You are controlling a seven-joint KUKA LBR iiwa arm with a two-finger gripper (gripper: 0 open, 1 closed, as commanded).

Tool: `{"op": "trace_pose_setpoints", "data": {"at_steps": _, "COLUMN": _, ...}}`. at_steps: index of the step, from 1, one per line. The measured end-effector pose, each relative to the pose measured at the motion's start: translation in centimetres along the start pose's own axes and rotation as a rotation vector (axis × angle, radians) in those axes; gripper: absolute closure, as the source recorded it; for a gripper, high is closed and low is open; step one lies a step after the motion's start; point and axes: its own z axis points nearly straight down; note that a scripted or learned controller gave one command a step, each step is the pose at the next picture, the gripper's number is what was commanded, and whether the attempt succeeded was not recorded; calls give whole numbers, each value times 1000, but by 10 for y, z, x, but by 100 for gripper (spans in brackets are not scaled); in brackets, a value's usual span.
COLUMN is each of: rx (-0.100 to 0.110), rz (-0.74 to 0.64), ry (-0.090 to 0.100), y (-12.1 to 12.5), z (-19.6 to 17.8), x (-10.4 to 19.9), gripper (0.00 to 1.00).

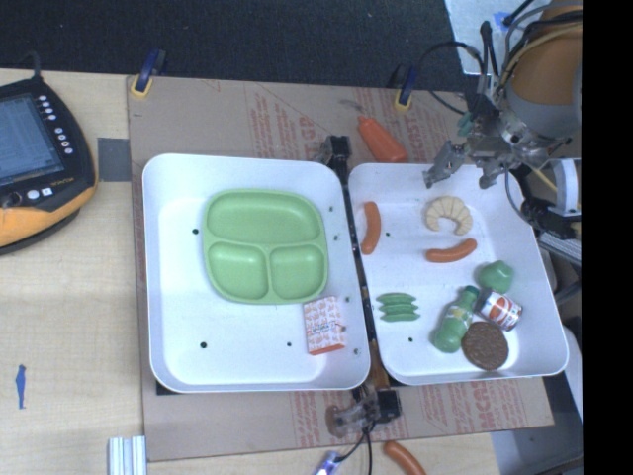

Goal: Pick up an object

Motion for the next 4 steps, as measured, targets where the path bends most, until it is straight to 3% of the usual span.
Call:
{"op": "trace_pose_setpoints", "data": {"at_steps": 1, "rx": 2, "rz": 0, "ry": -1, "y": -108, "z": 50, "x": -26, "gripper": 0}}
{"op": "trace_pose_setpoints", "data": {"at_steps": 2, "rx": 0, "rz": -1, "ry": 0, "y": -139, "z": 124, "x": -37, "gripper": 0}}
{"op": "trace_pose_setpoints", "data": {"at_steps": 3, "rx": 1, "rz": 2, "ry": 2, "y": -13, "z": 123, "x": -46, "gripper": 0}}
{"op": "trace_pose_setpoints", "data": {"at_steps": 4, "rx": 1, "rz": 2, "ry": 2, "y": 7, "z": 123, "x": -25, "gripper": 0}}
